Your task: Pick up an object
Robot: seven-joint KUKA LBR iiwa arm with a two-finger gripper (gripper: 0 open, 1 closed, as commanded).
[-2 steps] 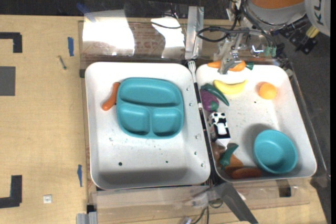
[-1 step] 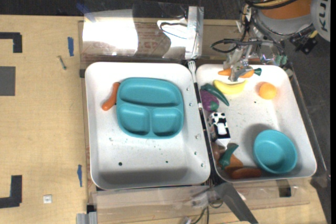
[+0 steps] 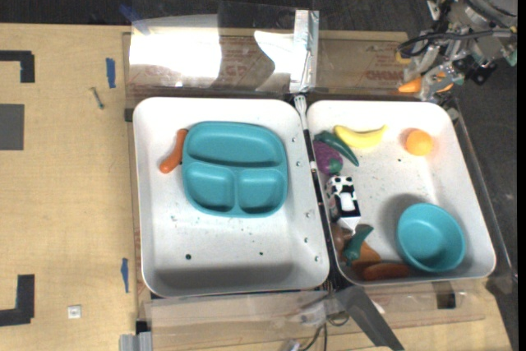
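White plastic, two shallow bins side by side on the cardboard-covered table [image 3: 66,201], seen from the fixed overhead camera. Left bin [image 3: 156,259]: a teal three-compartment plate [image 3: 234,168] with an orange carrot-shaped toy [image 3: 173,152] touching its left edge. Right bin [image 3: 468,177]: a yellow toy banana [image 3: 359,134], a small orange ball [image 3: 419,142], a round teal bowl [image 3: 429,237]; along the left wall, a purple-and-green vegetable toy [image 3: 330,152], a black-and-white cow figure [image 3: 343,195] and a brown-and-orange clutter [image 3: 366,259].

The jaws [image 3: 427,82] hang at the arm's end beyond the right bin's far corner, well apart from every object; whether spread or pressed together cannot be told. A sound first pick is probably the ball or banana, each lying free of its neighbours; descend vertically, straddle it, close centrally.

Arm cropped at the upper right; wrist cables obscure the jaws; clutter near the bowl is indistinct.
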